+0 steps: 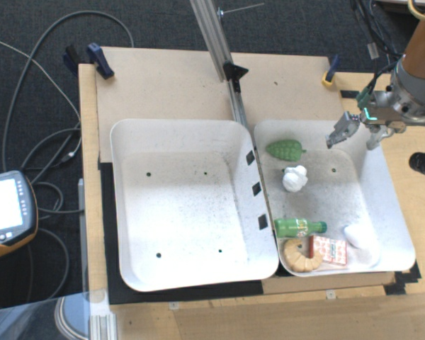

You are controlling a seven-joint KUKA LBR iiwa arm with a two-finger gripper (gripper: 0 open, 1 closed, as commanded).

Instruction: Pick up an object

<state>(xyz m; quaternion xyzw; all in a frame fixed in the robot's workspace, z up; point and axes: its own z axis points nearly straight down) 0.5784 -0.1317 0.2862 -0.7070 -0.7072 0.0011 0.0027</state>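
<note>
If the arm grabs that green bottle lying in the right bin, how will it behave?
The green bottle lies on its side, so a nudge would probably roll it. It looks small and plastic, likely light. Its rounded body may slip between the fingers of the gripper, which hovers apart from it.

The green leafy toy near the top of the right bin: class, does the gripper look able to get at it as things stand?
Probably yes. The green leafy toy lies alone, apart from the white object, and the open gripper hovers over the same bin, nothing between.
</note>
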